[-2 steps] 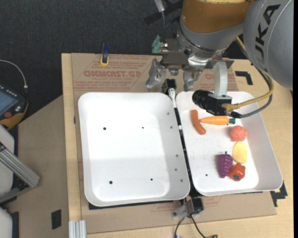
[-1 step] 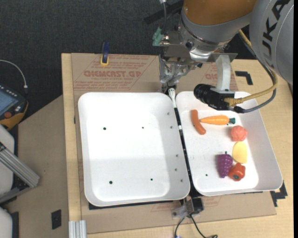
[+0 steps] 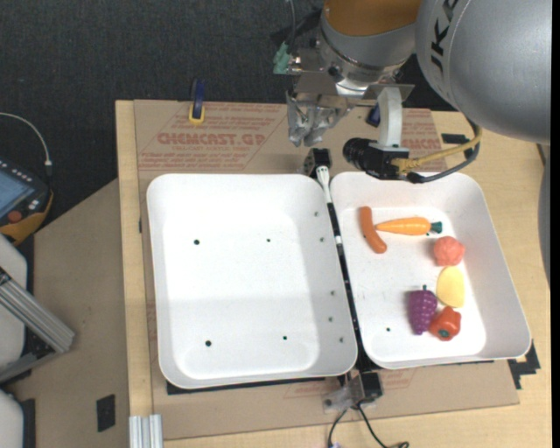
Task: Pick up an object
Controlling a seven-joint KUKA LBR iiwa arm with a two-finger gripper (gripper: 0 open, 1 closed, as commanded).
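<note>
The tool (image 3: 308, 122) hangs above the worktop (image 3: 96, 262) behind both bins; its state I cannot tell. A carrot (image 3: 404, 227) lies in the right bin (image 3: 499, 289)

Big rounded grey arm (image 3: 499, 61) casing with part of a dark letter on it, orange band (image 3: 367, 16) above the wrist, silver collar beneath. Metallic grey end effector (image 3: 308, 127). Black cable (image 3: 437, 166) and yellow wire looping beside the wrist.
</note>
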